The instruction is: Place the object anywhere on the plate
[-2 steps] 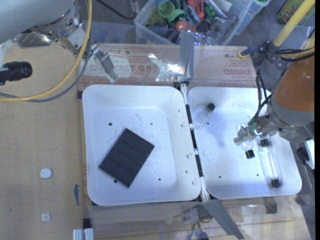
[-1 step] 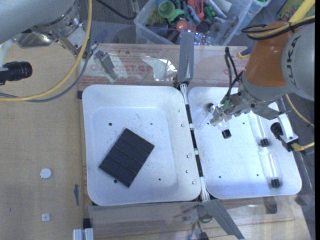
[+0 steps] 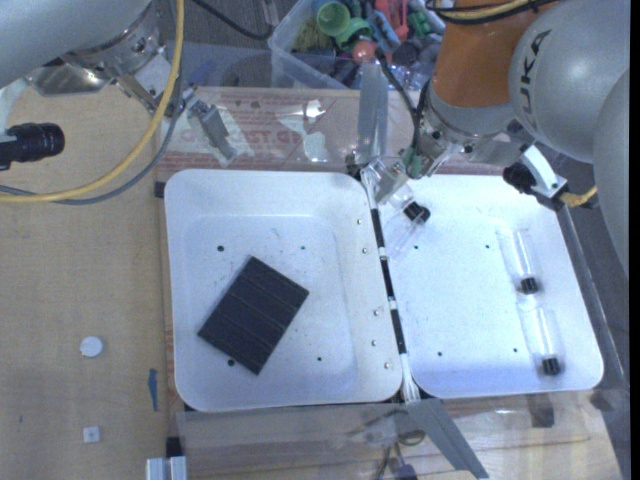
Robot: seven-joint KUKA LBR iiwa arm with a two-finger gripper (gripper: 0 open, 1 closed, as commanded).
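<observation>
The dark ribbed square plate [image 3: 253,314] lies in the left white bin [image 3: 200,208]; the hand [image 3: 398,180], whether open or closed I cannot tell, hovers over the bins' divider.

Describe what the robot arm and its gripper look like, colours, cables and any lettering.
The arm is rounded, glossy light grey, with a bright orange band above the wrist and dark KUKA lettering on the shell. A yellow cable runs across the orange section. Below it sits a silvery metal wrist, ending in a small gripper with pale metallic parts and black fittings.
</observation>
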